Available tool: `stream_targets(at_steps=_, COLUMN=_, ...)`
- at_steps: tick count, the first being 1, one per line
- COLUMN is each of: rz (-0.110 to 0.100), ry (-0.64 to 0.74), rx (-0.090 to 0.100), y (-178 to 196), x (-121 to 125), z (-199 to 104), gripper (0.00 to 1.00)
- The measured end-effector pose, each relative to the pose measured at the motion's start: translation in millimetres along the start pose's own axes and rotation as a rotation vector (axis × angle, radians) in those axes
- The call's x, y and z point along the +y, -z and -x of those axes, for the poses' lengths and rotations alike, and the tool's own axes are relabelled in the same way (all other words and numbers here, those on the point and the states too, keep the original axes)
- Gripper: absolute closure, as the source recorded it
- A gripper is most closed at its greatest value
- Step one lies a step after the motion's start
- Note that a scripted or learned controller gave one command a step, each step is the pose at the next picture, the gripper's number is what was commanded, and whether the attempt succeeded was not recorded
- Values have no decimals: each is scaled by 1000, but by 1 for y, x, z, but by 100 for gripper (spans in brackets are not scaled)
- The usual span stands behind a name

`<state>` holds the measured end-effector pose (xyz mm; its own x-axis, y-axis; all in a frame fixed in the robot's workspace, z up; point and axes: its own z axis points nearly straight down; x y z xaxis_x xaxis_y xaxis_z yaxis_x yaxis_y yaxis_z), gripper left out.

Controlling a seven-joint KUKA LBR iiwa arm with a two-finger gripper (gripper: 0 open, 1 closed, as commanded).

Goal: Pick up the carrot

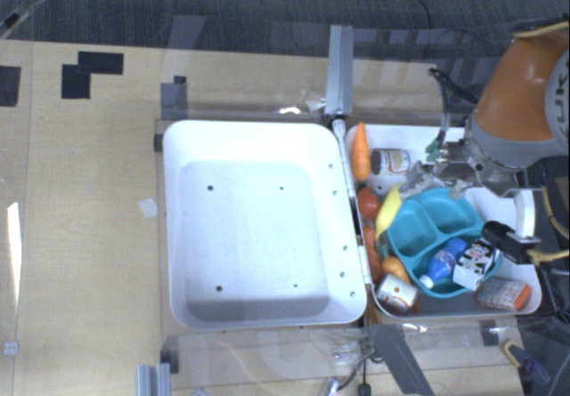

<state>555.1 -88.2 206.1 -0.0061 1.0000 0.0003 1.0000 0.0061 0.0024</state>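
The carrot [360,152] is an orange, tapered piece lying lengthwise against the left wall of the right bin [525,207], near its far corner. The grey arm with its orange band comes in from the right above that bin. Its gripper [426,168] hangs over the far middle of the bin, to the right of the carrot and apart from it, with a small white jar [389,160] between them. Nothing shows held in the gripper.
A teal divided tray [436,227] with a blue bottle [443,262] and a white carton [472,266] sits mid-bin. A yellow banana [388,207], a tomato [368,203] and a can [398,295] crowd the left wall. The left bin [258,216] adjoins.
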Motion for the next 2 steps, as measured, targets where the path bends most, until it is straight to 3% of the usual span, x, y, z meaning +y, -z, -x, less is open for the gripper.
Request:
stream_targets(at_steps=1, rz=1, ry=-44, rx=0, y=-22, x=25, z=-71, gripper=0)
stream_targets(at_steps=2, rz=4, ry=95, rx=-1, y=-20, x=115, z=-45, gripper=0)
